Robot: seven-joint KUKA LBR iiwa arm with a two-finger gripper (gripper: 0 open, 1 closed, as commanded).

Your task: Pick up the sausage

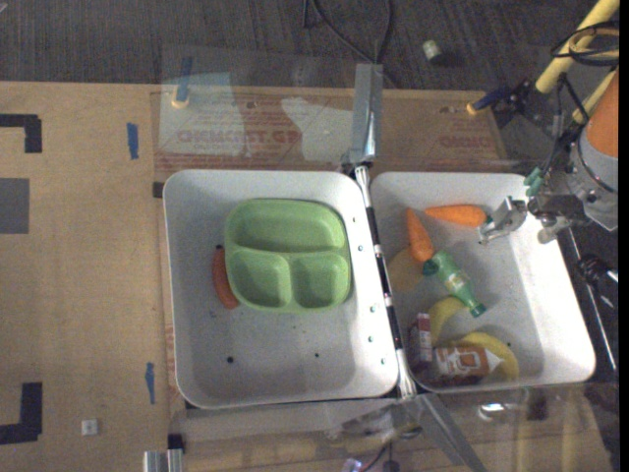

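Note:
The sausage (pixel 224 279) is a reddish-orange stick lying in the left bin (pixel 187 342). It rests against the left rim of a green divided plate (pixel 288 254), which hides part of it. My gripper (pixel 524 222) hangs over the upper right part of the right bin (pixel 550 332), far to the right of the sausage. Its fingers stand open with nothing between them, just right of an orange carrot (pixel 457 215).
The right bin also holds a second carrot (pixel 420 236), a green bottle (pixel 455 282), yellow bananas (pixel 491 347), a small orange carton (pixel 460 361) and a dark packet (pixel 421 336). A metal divider (pixel 378 273) separates the bins. Yellow-wrapped cables (pixel 580 32) hang at the upper right.

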